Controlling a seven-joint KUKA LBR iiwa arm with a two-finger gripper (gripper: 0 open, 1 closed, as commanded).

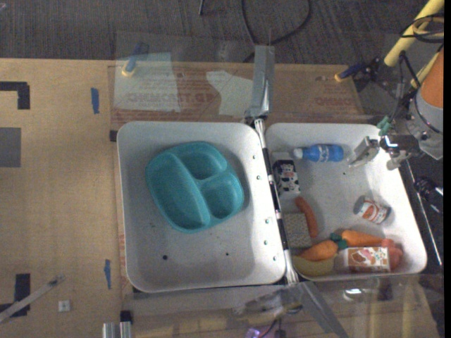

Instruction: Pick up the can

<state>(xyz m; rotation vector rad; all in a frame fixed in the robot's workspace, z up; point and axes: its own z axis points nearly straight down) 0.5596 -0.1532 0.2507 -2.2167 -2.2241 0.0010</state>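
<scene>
The left bin holds a teal plate. The right bin holds a bottle, juice box, carrot and the can, lying near its right wall. The gripper hangs open above. Brown bench, dark carpet.

Bare floor around can

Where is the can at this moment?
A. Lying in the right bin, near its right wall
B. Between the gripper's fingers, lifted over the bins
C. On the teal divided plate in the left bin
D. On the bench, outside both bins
A: the can lies on the floor of the right bin, below the gripper and apart from it.
</scene>
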